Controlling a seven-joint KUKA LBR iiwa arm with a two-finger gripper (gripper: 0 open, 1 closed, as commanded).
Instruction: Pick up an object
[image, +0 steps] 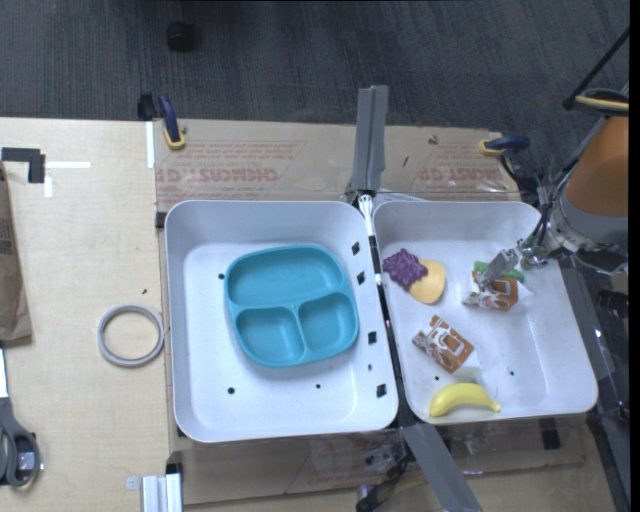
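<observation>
Two white bins sit side by side on the bench. The left bin (190, 330) holds a blue tray (291, 305) with three compartments, lying flat near the middle. The right bin (560, 370) holds the loose items. A banana (463, 401) lies near the front edge, its long axis running roughly left to right, stem end toward the right. Behind it, a small carton (444, 345) in brown and white lies tilted, its long axis running diagonally from back-left to front-right. Toward the divider, purple grapes (404, 266) touch a yellow-orange fruit (430, 282) just to their right. At the right side of the bin lies a packet (494, 292) in orange and white. The arm (600, 190) comes in from the right, and the gripper (512, 262) is low over the packet's back-right edge, at or just above it. Whether its fingers are open or closed, I cannot tell. Out on the bench to the left lies a grey ring (131, 334).
</observation>
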